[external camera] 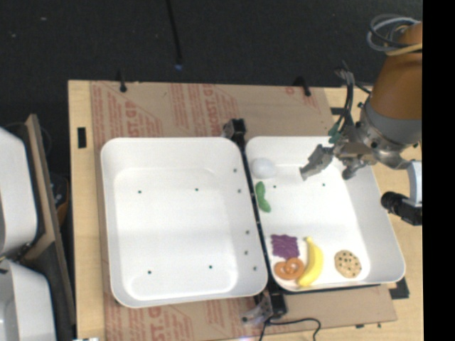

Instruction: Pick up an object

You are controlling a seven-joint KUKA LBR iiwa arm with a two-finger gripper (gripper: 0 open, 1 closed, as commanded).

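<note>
While upright in view, banana [312, 262], stem toward far rim.

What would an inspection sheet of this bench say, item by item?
Surface: cardboard-covered bench bearing a left bin and a right bin.
Job's things: in the right bin, white egg, green pod, purple grapes, orange pretzel, banana, cookie.
Clutter: nothing seen.
Claw: claw hovers over the right bin's far side, holding nothing.
Cables: black cable at the near edge.
Surroundings: dark floor.
</note>
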